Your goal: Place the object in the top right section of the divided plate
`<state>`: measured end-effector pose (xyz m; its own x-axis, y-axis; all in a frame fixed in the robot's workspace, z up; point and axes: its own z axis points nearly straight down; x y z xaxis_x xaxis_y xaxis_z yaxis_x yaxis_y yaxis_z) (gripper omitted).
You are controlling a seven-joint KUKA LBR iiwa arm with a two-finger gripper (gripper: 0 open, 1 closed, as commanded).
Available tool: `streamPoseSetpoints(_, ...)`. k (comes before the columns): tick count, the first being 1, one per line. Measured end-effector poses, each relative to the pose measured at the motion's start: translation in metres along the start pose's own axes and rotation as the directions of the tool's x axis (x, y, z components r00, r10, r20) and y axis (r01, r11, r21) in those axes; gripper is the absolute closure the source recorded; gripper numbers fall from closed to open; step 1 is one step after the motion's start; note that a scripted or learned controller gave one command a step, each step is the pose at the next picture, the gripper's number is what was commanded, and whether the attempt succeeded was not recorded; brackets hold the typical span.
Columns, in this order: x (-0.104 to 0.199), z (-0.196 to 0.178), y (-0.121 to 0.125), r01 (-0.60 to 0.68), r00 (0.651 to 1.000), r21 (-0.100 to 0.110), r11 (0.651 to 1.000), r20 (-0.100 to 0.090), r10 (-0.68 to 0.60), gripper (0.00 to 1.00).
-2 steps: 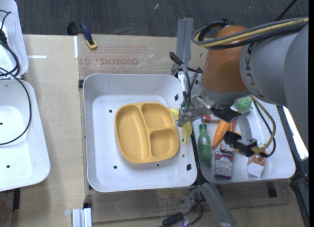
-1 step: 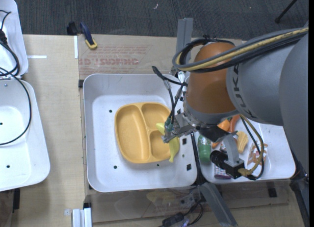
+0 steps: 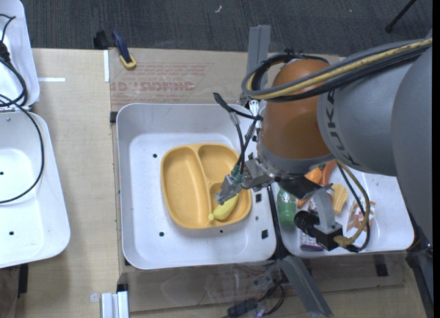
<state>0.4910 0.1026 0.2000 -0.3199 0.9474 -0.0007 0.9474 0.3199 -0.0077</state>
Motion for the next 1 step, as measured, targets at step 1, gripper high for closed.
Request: streamPoseSetpoints(1, 0.0005, 0.0658, -0.0122, 0.008, 1.0, 0.001, 1.0, -0.001, -0.008, 0.0)
